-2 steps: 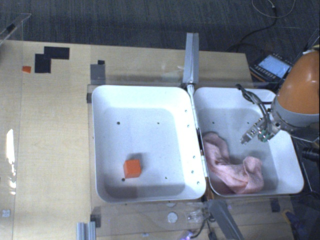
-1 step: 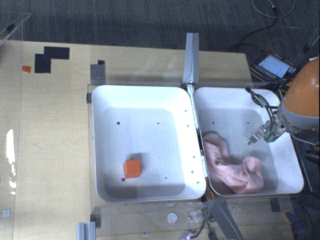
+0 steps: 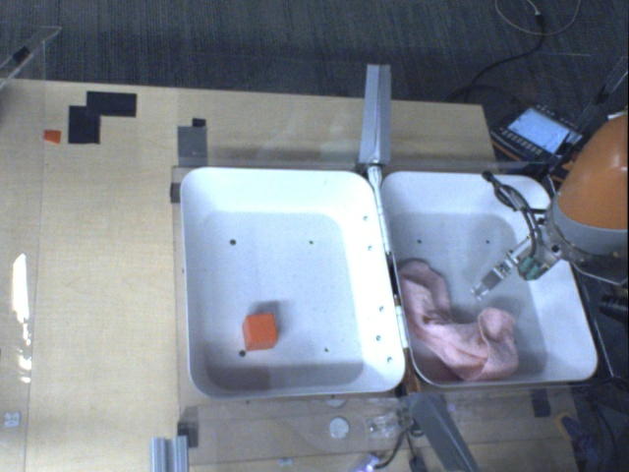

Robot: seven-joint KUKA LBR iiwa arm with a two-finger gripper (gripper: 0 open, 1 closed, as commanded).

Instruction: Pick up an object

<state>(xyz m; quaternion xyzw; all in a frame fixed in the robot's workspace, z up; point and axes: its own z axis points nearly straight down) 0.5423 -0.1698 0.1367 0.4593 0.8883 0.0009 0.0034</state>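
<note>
- The pink cloth (image 3: 454,330) is crumpled up in the near part of your right bin (image 3: 442,205), stretching from beside the divider wall over toward the near right corner. It lies flat on the bin floor.
- Your other candidate is the small orange block (image 3: 260,331), alone in the left bin (image 3: 211,264), near the front left part of its floor and well away from the arm.
- Your arm (image 3: 600,190) comes in from the right edge, with the orange band showing big and round above the wrist, and it angles down and left into the right bin.
- The hand (image 3: 488,283) points down-left with its tip just above or near the upper right end of the cloth. You can't really tell from this angle whether it's touching the fabric or just hovering close.
- The fingers are too small and blurry here to say how far open the hand is, so that's a can't-tell. Nothing is visibly caught between them, and the cloth looks like it's resting on the bin.
- Both bins sit side by side on the light wooden table (image 3: 98,264), sharing a metal divider rail (image 3: 375,116) that runs back from between them.
- Over on the table's far left corner you've got some black squares (image 3: 98,114) and a tiny orange marker (image 3: 52,137).
</note>
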